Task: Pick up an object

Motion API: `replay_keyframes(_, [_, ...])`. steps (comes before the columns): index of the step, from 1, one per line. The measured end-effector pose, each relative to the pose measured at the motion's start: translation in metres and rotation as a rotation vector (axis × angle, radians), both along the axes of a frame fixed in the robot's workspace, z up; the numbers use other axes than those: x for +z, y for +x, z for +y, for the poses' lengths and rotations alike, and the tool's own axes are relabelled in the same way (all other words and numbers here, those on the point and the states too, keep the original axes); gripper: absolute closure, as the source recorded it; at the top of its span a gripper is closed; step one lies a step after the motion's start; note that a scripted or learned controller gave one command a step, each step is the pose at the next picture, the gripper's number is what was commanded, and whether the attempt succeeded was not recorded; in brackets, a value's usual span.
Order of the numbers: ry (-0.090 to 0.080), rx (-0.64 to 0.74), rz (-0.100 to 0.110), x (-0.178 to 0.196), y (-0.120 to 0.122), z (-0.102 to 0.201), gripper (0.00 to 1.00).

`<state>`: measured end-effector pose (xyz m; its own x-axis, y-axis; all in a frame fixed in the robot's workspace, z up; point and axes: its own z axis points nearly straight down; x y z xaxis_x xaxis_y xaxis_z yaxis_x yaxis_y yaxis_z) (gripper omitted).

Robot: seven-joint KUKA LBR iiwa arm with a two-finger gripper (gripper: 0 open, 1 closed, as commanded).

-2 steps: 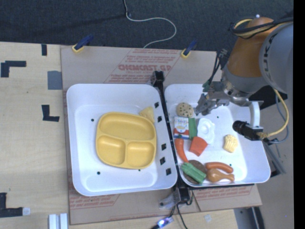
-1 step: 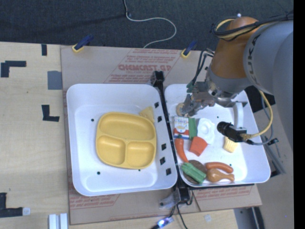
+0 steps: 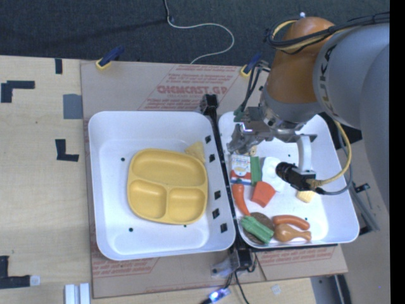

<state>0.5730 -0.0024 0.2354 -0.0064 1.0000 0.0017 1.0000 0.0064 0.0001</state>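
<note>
My gripper [image 3: 242, 145] hangs over the left part of the right bin [image 3: 335, 223], just above a small white packet [image 3: 240, 166] and a green stick [image 3: 255, 169]. Nothing shows between its fingers. Below it lie an orange carrot-like piece [image 3: 238, 199], a red block [image 3: 263, 194], a white piece [image 3: 272, 168], a green round item [image 3: 257, 227], a sausage [image 3: 290, 221] and a brown drumstick-like piece [image 3: 292, 235]. A pale yellow bit [image 3: 305, 196] lies further right. The arm's orange band [image 3: 297, 62] covers the bin's far side.
The left bin [image 3: 107, 170] holds a yellow divided tray [image 3: 168, 185] with a small yellow piece [image 3: 196, 149] at its far right corner. A black divider [image 3: 218, 176] runs between the bins. A black cable fitting [image 3: 294, 175] hangs over the right bin.
</note>
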Motion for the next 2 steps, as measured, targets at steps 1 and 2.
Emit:
replay_keyframes(1, [-0.001, -0.004, 0.002, -0.003, 0.001, 0.0, 1.0])
replay_keyframes(2, [-0.003, -0.005, 0.003, -0.015, 0.011, -0.004, 1.0])
